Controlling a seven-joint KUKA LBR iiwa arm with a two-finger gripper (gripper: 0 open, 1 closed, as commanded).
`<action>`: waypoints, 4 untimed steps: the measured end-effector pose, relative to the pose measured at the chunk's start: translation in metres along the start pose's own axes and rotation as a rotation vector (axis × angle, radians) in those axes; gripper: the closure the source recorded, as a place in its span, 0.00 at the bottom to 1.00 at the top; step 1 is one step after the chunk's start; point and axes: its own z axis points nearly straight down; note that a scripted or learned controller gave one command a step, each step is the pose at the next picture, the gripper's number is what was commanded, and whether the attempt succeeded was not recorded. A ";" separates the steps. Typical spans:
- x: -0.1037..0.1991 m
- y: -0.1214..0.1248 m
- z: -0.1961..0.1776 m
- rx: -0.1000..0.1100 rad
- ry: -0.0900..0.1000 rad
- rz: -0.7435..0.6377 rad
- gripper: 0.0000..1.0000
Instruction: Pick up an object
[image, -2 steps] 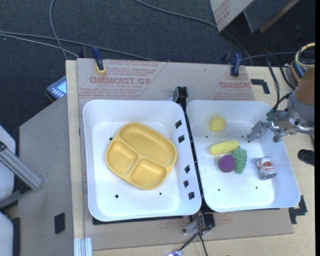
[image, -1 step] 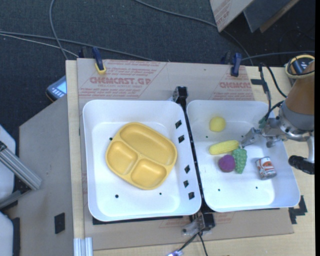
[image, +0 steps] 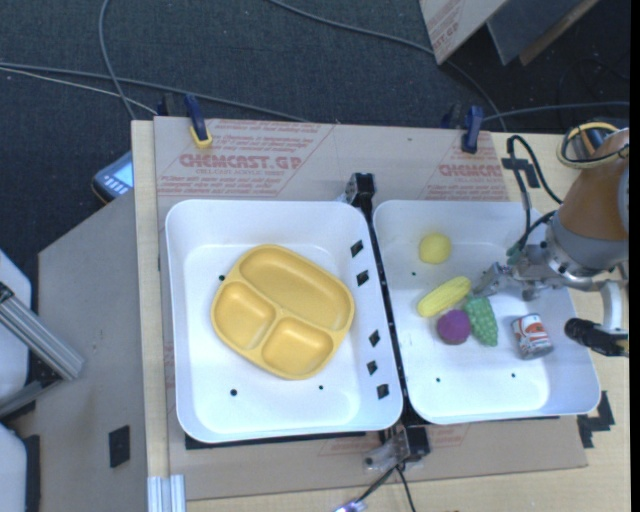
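1. While the arm reaches in from the right over the desk, its gripper sits low in the right bin, pointing left toward the clustered objects.
2. Whether the fingers are spread or pressed together cannot be told at this size; nothing is seen between them.
3. Just left of the gripper lies a yellow corn cob, tilted; a purple ball sits just near of it, touching a green vegetable on its right.
4. A small can lies to the right of the green vegetable, apart from it.
5. A yellow ball rests alone toward the far side of the bin.
6. Across the divider, the left bin holds a yellow divided plate near its middle.
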 end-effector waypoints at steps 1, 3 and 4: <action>-0.001 0.001 -0.012 -0.003 -0.002 0.000 1.00; 0.001 -0.002 -0.140 -0.010 -0.008 0.000 1.00; 0.001 -0.002 -0.140 -0.005 -0.006 0.000 1.00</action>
